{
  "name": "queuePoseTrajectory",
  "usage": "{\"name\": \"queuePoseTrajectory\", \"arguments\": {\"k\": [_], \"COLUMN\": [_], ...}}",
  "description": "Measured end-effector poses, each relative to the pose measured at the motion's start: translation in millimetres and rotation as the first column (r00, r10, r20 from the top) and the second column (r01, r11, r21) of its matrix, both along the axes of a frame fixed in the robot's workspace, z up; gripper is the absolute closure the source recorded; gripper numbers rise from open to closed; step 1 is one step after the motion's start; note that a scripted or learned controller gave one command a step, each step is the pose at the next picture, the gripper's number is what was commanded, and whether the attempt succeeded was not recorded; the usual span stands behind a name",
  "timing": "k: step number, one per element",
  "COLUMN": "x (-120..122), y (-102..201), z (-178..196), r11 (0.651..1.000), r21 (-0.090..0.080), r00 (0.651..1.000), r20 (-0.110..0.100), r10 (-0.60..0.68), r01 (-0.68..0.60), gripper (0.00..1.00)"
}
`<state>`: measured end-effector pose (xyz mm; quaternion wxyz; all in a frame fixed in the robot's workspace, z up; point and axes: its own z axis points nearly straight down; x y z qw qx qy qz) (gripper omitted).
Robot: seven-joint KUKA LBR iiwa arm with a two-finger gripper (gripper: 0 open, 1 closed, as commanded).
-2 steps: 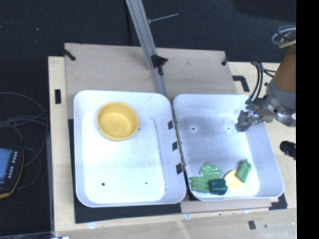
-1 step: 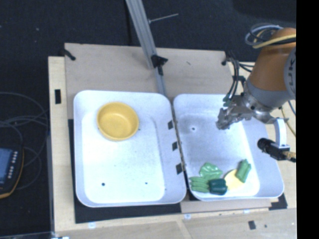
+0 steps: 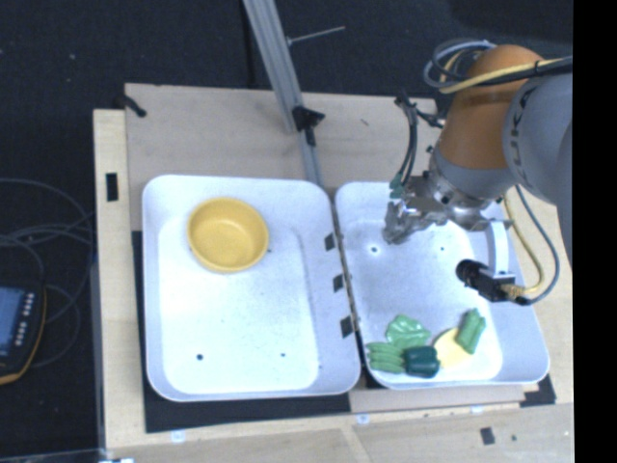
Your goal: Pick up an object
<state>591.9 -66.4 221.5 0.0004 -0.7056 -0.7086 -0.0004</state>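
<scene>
A yellow bowl [image 3: 228, 234] sits upright in the upper left part of the left bin [image 3: 174, 345]. In the right bin [image 3: 386, 268], near its front edge, lies a cluster of small things: light green pieces [image 3: 405, 332], a dark green block [image 3: 420, 361], a yellow piece [image 3: 450, 350] and a green piece [image 3: 471, 329] leaning on it. My gripper [image 3: 398, 224] hangs over the upper left part of the right bin, well back from the cluster. Nothing shows between its fingers.
A grey metal pole [image 3: 280, 66] slants down from the top to the gap between the bins. A black cable fitting [image 3: 479, 278] sticks out from the arm over the right bin. A handheld device [image 3: 17, 326] lies off the bench at the left.
</scene>
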Motion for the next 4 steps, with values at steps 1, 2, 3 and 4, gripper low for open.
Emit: {"name": "queuePoseTrajectory", "arguments": {"k": [1, 2, 3, 4], "x": [25.1, 38.1, 42.5, 52.2], "y": [51.5, 99.4, 154.4, 151.1], "z": [4.1, 1.2, 23.6, 26.5], "r11": [1.000, 1.000, 1.000, 1.000], "r21": [0.000, 0.000, 0.001, -0.002], "r00": [1.000, 1.000, 1.000, 1.000], "r20": [0.001, 0.000, 0.002, 0.001], "r10": [0.000, -0.001, 0.000, -0.004], "r01": [0.000, 0.001, 0.000, 0.004], "gripper": [1.00, 1.00, 1.00, 1.00]}}
